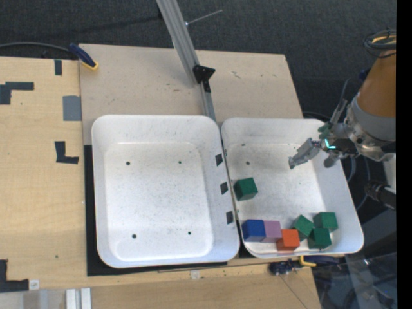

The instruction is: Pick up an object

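Since the task only asks to pick up an object, we look first at what lies in the right shallow white plastic bin (270, 137). A small green cube (245, 188) sits alone near the bin's left wall, at the middle of the frame. Along the lower edge of this bin, at the lower right of the frame, a small blue cube (253, 229), a pale purple cube (272, 229) and an orange cube (290, 238) stand touching in a row, with three more green blocks (317, 229) packed just beside them.

The two-finger gripper (313, 153) hangs above the upper right part of the same bin, well apart from all the cubes. Its fingers look spread and nothing is between them.

We judge that the cubes are light, stiff and probably smooth, so they may slip if pinched at a corner. The lone green cube seems the easiest one: it has free space on all sides, and the fingers should close on two opposite flat faces. The left white bin (103, 134) holds nothing to take.
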You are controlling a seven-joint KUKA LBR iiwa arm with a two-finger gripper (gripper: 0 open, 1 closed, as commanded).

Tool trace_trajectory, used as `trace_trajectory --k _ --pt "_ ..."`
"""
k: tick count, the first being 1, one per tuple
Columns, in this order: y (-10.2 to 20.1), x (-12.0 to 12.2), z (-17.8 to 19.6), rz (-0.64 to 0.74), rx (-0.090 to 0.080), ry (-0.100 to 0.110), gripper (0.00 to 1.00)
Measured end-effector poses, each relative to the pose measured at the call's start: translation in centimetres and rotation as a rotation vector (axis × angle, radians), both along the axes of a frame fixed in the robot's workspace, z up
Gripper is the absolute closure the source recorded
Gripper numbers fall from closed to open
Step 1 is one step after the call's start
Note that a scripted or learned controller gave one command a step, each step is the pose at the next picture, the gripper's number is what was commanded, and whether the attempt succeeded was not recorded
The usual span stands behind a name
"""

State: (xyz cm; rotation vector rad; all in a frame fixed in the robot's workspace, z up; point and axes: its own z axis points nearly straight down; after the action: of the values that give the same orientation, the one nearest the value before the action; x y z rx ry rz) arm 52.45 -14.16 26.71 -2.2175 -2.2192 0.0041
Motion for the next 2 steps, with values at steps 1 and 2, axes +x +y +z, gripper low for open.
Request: trace_trajectory --k 1,2 --pt "0.0 0.1 0.2 0.001 -0.001 -0.004 0.00" --pt "0.7 0.3 -4.4 0.000 -0.001 0.001 0.00"
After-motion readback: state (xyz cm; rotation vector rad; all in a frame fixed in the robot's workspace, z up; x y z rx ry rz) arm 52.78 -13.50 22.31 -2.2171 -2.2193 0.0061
